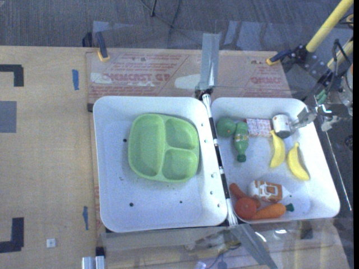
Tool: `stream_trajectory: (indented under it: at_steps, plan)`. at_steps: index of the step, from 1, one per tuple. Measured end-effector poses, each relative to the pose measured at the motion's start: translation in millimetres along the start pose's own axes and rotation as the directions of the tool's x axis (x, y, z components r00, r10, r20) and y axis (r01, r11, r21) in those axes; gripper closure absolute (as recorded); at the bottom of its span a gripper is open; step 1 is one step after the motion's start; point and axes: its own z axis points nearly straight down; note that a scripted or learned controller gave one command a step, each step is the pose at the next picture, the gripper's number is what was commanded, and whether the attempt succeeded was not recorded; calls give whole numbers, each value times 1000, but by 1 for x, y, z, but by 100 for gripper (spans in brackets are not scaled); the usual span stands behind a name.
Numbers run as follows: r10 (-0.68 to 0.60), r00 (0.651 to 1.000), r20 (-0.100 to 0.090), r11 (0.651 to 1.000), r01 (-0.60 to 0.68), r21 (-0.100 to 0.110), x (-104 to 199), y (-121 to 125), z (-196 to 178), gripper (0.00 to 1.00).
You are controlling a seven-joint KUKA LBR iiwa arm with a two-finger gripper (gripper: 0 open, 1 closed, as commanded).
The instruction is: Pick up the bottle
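Note:
The bottle (241, 141) is small and green with a label around its middle. It lies in the right bin (320, 150), in the far left part, with its cap pointing toward the near side. A round green fruit (225, 126) touches its upper left side. A pink and white packet (258, 126) lies just to its right.
A metal scoop (282, 125), two bananas (277, 150) (297, 162), a white and orange carton (269, 190), a tomato (245, 208) and a carrot (270, 210) share the right bin. A green divided plate (164, 147) sits in the left bin (112, 195).

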Motion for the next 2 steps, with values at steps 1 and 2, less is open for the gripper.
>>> stream_trajectory:
  at_steps: [1,2]
  plan:
    - [-38,999,0,999,38,0,48,29,91,0]
    - [223,975,3,975,-223,-8,111,30,141,0]
